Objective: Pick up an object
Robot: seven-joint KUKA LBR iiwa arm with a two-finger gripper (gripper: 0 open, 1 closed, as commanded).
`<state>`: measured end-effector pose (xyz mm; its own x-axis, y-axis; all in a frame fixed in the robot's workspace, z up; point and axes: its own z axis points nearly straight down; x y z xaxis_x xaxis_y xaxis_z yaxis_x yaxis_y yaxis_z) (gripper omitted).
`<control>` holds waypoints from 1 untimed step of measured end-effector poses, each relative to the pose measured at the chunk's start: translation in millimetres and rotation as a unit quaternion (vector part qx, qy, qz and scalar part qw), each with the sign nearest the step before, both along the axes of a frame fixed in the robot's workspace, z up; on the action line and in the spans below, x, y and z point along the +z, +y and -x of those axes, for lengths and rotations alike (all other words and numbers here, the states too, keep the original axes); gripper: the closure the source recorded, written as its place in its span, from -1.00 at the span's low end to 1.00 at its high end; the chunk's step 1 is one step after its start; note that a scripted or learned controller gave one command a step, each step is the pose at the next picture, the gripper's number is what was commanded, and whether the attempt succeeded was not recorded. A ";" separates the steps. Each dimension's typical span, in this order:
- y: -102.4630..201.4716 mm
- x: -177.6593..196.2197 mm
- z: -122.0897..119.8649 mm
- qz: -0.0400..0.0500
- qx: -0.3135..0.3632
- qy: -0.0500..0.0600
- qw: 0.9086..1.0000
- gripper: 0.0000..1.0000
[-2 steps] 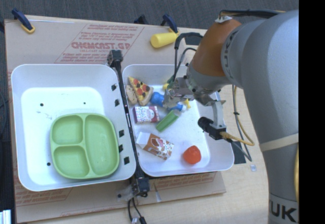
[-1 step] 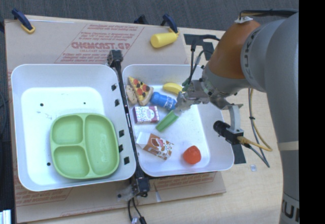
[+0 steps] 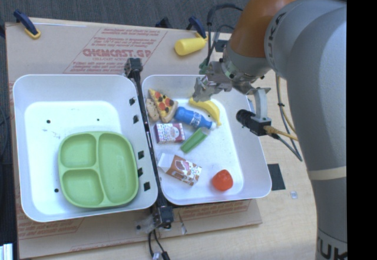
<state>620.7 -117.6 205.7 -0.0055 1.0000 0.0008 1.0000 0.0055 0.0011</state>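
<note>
Your hand [image 3: 204, 91] hovers just above the banana [image 3: 210, 109] in the right bin [image 3: 250, 161]; I cannot tell its grip. You seem mid-approach: next, lower onto the banana and close.

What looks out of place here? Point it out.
One thing: a yellow cylinder-shaped toy lies outside both bins, on the cardboard sheet behind the right bin. The other toys sit inside that bin, and the green divided plate lies flat in the left bin.

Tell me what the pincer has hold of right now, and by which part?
Cannot be told. The pincer sits right over the banana in the right bin, but no grip on it is visible.
</note>
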 end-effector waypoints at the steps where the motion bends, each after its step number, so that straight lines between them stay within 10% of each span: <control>1: 73.5 -14.5 19.4 0.000 0.001 0.003 1.000 1.00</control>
<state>601.2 -44.1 191.3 -0.0076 1.0000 0.0004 1.0000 0.0076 -0.0042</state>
